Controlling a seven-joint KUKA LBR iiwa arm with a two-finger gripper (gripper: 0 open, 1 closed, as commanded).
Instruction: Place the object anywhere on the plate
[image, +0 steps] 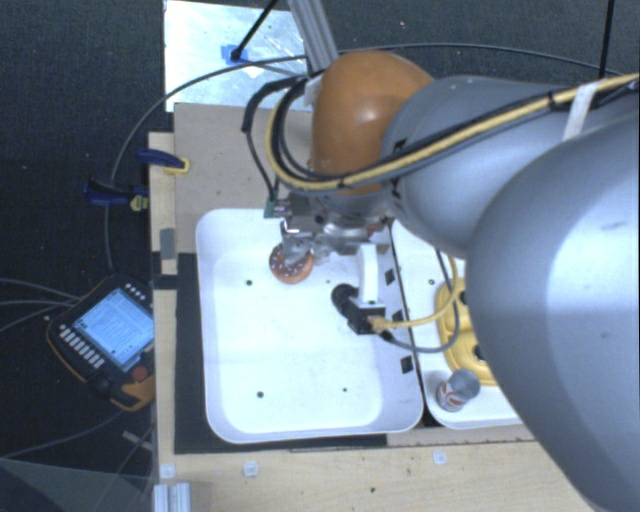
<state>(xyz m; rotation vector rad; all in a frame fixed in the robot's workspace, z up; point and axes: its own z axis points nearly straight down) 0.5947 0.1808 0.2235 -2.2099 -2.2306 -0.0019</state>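
My pincer (296, 238) hangs over the left white plastic bin's (300, 400) far edge; spread or pressed, I cannot tell | small round brown doughnut-like object (291, 265) just below it | yellow plate (470, 340) in right bin | risk: unsecured object drops mid-crossing.

Arm (520, 230) hides most of right bin (470, 415)

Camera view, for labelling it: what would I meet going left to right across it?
Handheld pendant → blue clamp → left white bin → doughnut-like object → small can in the right bin.
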